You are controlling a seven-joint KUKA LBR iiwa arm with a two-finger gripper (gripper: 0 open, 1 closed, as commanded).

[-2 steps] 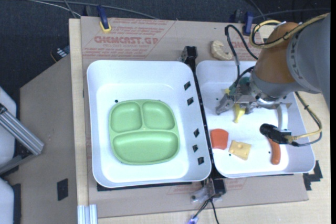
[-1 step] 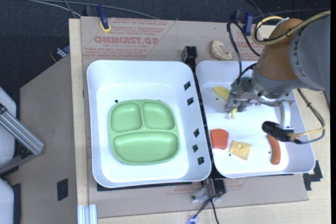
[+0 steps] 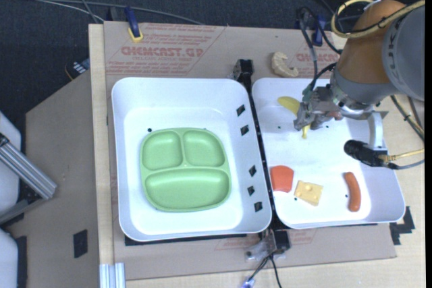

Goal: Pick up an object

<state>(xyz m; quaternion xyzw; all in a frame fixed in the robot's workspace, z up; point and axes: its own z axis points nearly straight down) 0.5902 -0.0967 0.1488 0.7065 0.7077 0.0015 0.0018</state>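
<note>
My gripper [image 3: 305, 123] hangs over the far part of the right bin [image 3: 388, 212], pointing down at the bin floor. A yellow banana-like piece [image 3: 288, 104] lies just to its left, close to it but apart from it. Nearer the front of this bin lie an orange-red wedge [image 3: 282, 178], a yellow cheese slice with holes [image 3: 309, 193] and a red-brown sausage [image 3: 352, 191]. None of these is near the gripper.
The left bin [image 3: 125, 145] holds a green divided plate [image 3: 185, 168]. A black divider with clips [image 3: 255, 145] runs between the bins. A tan curved object [image 3: 284, 64] lies on the cardboard behind the right bin. Cables cross the dark floor behind the bench.
</note>
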